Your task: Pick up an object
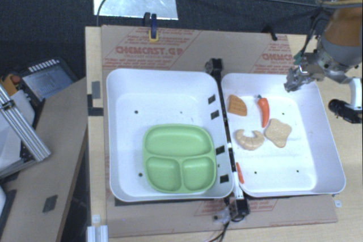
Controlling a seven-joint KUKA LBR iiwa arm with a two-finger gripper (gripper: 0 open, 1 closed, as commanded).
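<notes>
Hovering over the far right corner of the right bin (326,139), the gripper (293,83) hangs from the grey arm (340,37) with nothing visible between its fingers; whether those fingers are apart or together cannot be told at this size. All candidate objects lie in the same bin, below and to the left of the gripper in the view: the orange pepper (264,111) is the closest, standing nearly upright in the picture; the orange wedge (237,105) lies just beyond it, near the divider between the bins; the tan bread piece (278,132) sits below the pepper, touching or almost touching the pale curved pastry (249,139) (contact cannot be confirmed). Well apart from the gripper, the left bin (125,122) holds a green divided plate (178,157) with three compartments.
</notes>
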